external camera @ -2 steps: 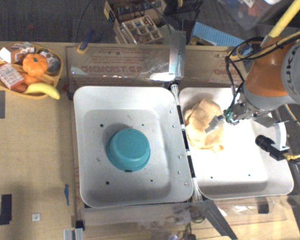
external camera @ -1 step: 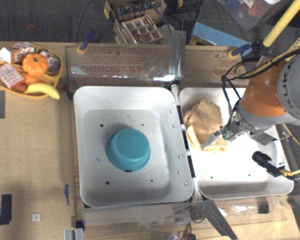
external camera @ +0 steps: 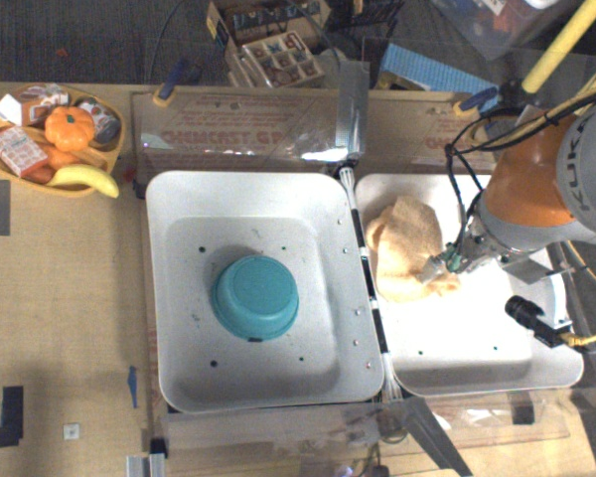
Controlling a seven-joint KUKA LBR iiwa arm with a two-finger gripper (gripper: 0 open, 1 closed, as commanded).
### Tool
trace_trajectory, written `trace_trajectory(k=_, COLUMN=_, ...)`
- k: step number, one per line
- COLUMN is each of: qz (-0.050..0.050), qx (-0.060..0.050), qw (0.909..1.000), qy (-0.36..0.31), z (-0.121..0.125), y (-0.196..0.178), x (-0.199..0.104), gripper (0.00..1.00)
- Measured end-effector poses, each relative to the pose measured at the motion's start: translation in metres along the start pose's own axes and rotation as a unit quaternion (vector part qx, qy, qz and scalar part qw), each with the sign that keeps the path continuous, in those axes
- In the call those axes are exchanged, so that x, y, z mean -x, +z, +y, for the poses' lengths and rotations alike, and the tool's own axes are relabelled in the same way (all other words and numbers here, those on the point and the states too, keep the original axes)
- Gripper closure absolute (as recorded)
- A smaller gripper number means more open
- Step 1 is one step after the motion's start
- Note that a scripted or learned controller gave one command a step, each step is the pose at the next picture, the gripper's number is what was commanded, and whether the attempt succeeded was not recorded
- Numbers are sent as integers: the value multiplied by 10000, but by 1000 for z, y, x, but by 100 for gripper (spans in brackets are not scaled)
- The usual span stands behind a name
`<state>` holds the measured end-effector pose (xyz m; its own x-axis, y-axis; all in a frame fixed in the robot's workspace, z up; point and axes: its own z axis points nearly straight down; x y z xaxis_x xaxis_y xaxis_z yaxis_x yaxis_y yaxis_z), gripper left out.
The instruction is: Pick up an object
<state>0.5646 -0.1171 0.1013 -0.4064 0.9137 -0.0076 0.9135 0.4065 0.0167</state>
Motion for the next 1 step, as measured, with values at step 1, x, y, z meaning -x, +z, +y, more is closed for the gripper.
trace_trajectory(k=1, qz=16, qx=-83, qw=9876, qy=1569, z=59, y=-83, x=-58, gripper=100)
